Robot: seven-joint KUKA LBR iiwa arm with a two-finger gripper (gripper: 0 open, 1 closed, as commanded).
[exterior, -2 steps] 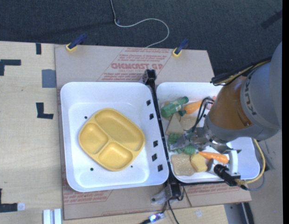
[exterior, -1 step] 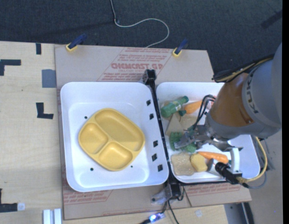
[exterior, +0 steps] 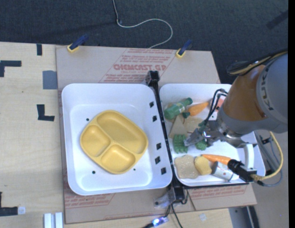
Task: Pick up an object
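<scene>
1. My arm (exterior: pixel 254 99), grey with an orange band, reaches in over the right bin (exterior: pixel 242 182), and I take that bin as my landmark. The step in hand, as I judge it, is closing in on one toy in the clutter. To do it well I should settle on a single piece, come straight down on it, and keep clear of the bin's walls and the neighbouring pieces.

2. My gripper (exterior: pixel 199 137) hangs low over the middle of the right bin. I cannot tell its state, and I see nothing held in it.

3. The likeliest target is the green toy (exterior: pixel 180 142), just beside the gripper toward the bin's left wall. I would take it across its narrow side; it looks lumpy and may roll or slip.

4. Other choices: a green bottle (exterior: pixel 177 109) and a carrot (exterior: pixel 199 108) near the bin's far side, a second carrot (exterior: pixel 218 158) toward its near side, and a tan slab (exterior: pixel 185 167) touching a yellow lump (exterior: pixel 202 165) at the near-left corner.

5. Left of the right bin sits the left bin (exterior: pixel 71 127) with a yellow divided plate (exterior: pixel 114 140).

6. Both bins rest on a cardboard sheet (exterior: pixel 138 65) on the wooden bench (exterior: pixel 24 137); beyond the right bin's far side a thin white cable (exterior: pixel 147 23) lies on dark carpet (exterior: pixel 223 13).
</scene>
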